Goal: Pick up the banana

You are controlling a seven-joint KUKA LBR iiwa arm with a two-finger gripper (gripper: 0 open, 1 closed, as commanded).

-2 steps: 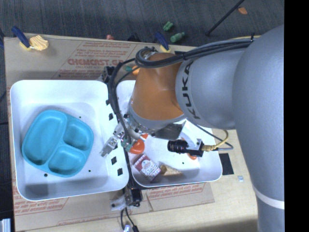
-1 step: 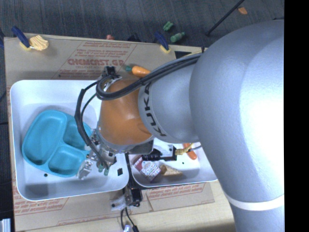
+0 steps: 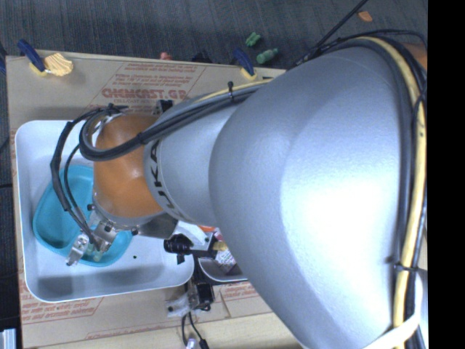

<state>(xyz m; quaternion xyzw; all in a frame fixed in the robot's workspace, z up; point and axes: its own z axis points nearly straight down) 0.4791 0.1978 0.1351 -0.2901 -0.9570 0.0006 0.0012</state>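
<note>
My grey arm reaches in from the right and covers most of the view, its orange band (image 3: 123, 173) over the left bin (image 3: 43, 286). The gripper (image 3: 80, 251) hangs low at the end of the wrist, over the near rim of a blue bowl (image 3: 51, 220) that lies in the left bin. Black cables loop around the wrist. The arm hides most of the left bin's right half and nearly all of the right bin.
Both bins rest on a cardboard sheet (image 3: 145, 78) held by blue clamps (image 3: 30, 52). A sliver of the right bin (image 3: 218, 267) shows under the arm, with a small printed package in it. Small green items (image 3: 260, 48) lie on the dark floor beyond.
</note>
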